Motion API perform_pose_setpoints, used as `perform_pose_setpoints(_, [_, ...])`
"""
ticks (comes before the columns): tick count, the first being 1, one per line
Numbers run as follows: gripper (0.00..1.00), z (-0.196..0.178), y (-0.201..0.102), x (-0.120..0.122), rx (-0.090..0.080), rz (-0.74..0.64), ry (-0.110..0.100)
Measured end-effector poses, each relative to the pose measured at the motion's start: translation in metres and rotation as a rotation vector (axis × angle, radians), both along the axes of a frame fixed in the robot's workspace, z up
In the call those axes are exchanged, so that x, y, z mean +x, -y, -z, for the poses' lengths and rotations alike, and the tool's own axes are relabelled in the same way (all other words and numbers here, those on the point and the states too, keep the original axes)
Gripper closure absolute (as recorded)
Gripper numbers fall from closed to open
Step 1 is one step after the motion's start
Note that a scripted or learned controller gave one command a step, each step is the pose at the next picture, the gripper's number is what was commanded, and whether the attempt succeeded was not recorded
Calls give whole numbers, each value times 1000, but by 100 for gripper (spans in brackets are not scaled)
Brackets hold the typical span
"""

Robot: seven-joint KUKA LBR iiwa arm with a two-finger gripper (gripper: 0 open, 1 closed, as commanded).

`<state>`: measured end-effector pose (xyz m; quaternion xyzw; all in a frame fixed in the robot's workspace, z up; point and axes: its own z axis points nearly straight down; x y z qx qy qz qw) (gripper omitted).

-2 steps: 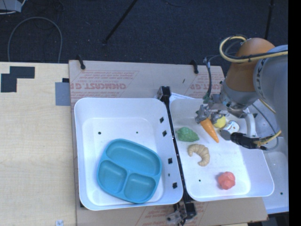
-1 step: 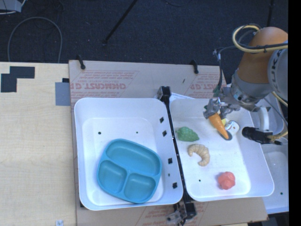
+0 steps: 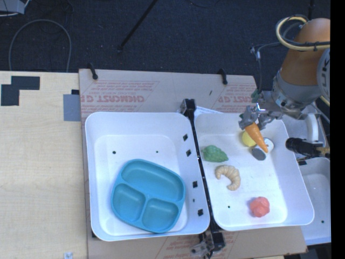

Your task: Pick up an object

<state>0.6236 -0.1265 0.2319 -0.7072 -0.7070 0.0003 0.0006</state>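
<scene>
Arm bent down over the right bin [image 3: 302,198]'s far corner; gripper [image 3: 255,118] is seen closed on one orange carrot [image 3: 257,136], tilted above that bin. One croissant [image 3: 229,176], one red piece [image 3: 259,206] counted inside.

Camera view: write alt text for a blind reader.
A grey and orange robot arm's gripper is at an orange toy carrot in the right white bin, near a green leaf, croissant and red berry; the left bin holds a blue divided tray.

Orange carrot [image 3: 257,135] tilted, upper end between tool [image 3: 252,118] fingers
</scene>
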Motion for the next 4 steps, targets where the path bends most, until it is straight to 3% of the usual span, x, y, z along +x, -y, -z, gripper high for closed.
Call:
perform_pose_setpoints(2, [100,-5,-99,-11,0,-1,-3])
perform_pose_setpoints(4, [100,1,-199,3,-1,-2,-2])
